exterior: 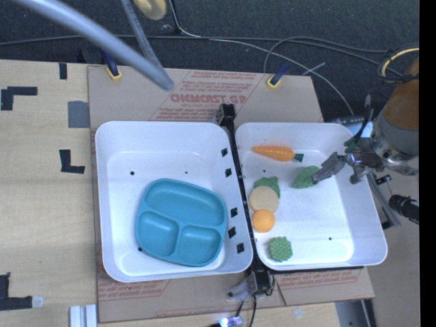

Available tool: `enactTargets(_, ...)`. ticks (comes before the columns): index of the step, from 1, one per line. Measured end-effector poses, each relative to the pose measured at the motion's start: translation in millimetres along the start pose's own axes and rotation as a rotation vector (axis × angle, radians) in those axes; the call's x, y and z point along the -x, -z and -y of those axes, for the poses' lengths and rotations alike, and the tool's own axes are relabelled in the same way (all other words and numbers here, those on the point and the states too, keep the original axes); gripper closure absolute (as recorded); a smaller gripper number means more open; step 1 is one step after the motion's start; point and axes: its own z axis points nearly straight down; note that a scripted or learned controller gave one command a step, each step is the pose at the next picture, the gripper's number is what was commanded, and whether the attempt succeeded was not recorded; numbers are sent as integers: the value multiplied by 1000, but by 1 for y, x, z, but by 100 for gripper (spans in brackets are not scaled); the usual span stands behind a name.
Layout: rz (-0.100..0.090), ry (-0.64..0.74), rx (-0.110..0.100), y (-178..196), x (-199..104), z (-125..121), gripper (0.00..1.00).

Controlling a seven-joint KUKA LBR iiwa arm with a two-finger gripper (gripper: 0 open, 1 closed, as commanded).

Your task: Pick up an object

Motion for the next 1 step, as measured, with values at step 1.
enactTargets(1,3,4,13,7,-1,-3,0)
